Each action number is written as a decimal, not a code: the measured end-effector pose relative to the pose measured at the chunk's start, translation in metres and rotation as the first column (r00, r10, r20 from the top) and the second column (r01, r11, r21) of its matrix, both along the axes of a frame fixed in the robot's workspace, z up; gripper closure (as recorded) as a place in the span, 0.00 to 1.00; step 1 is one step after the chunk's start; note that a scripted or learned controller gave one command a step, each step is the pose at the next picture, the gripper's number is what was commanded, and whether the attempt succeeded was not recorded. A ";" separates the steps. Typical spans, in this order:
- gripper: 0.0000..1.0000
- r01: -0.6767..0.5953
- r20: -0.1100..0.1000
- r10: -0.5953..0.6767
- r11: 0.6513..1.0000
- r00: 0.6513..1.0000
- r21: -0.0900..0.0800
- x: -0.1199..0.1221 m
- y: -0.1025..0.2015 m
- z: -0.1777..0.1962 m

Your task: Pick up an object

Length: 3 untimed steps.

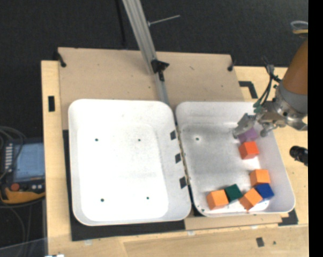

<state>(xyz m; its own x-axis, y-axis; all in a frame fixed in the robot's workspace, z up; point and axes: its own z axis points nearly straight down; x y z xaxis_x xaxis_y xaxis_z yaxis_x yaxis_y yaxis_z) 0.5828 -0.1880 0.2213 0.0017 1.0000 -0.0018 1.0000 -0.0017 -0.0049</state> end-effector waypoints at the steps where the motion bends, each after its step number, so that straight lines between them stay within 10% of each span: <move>1: 0.00 0.001 -0.001 -0.001 1.000 1.000 0.000 -0.003 0.002 -0.063; 2: 0.00 0.004 0.017 -0.003 1.000 1.000 -0.010 0.001 -0.007 -0.098; 3: 1.00 0.009 0.023 -0.009 1.000 1.000 -0.008 0.003 -0.007 -0.084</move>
